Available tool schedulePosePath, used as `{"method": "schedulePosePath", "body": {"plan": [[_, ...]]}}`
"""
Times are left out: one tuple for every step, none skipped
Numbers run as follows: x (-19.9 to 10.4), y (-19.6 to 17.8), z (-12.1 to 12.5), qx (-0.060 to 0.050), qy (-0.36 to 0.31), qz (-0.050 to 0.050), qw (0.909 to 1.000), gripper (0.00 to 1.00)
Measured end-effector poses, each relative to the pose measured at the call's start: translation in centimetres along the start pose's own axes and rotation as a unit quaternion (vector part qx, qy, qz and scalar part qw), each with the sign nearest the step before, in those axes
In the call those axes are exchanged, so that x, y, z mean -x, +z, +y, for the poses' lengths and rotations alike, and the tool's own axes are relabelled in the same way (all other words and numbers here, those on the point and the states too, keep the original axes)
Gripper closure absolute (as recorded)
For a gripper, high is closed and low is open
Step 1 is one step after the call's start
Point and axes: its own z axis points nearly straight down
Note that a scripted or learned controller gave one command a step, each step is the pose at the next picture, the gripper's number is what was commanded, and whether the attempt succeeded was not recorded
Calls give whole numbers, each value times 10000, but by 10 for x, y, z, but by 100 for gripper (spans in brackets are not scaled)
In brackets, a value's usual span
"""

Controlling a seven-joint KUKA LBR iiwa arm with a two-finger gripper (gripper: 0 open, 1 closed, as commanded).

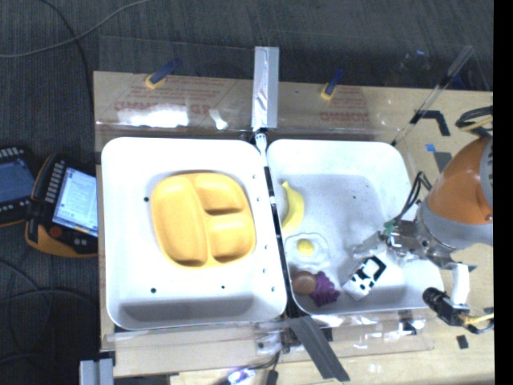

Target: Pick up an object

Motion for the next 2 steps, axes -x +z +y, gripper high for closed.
{"method": "schedulePosePath", "body": {"plan": [[-51, 11, -4, 91, 158, -30, 9998, 0], [-51, 12, -4, 91, 158, -30, 9998, 0]]}}
